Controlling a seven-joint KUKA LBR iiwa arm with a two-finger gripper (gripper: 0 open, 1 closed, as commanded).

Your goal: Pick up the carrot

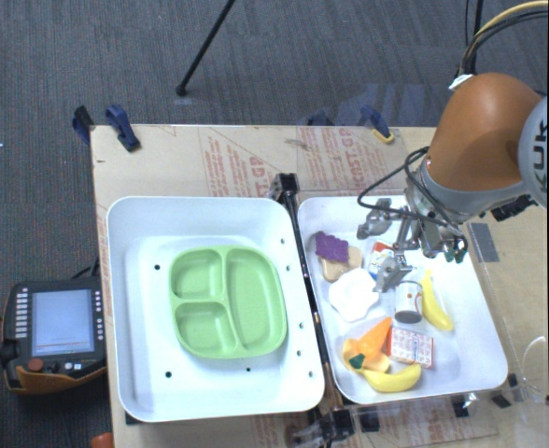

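— Closest to us?
— Bananas at the right bin's front, touching the carrot (an orange wedge, lying flat).
— And the gripper?
— Hovering above the white lump; jaws, I cannot tell.

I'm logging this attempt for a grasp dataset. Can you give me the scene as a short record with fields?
target: carrot, orange, lying in the right bin near its front
target neighbours: bananas at and, a red-checked block, a white piece
left bin: holds a green divided tray
end effector: over the right bin, behind the carrot, not on it
carrot grasped: no
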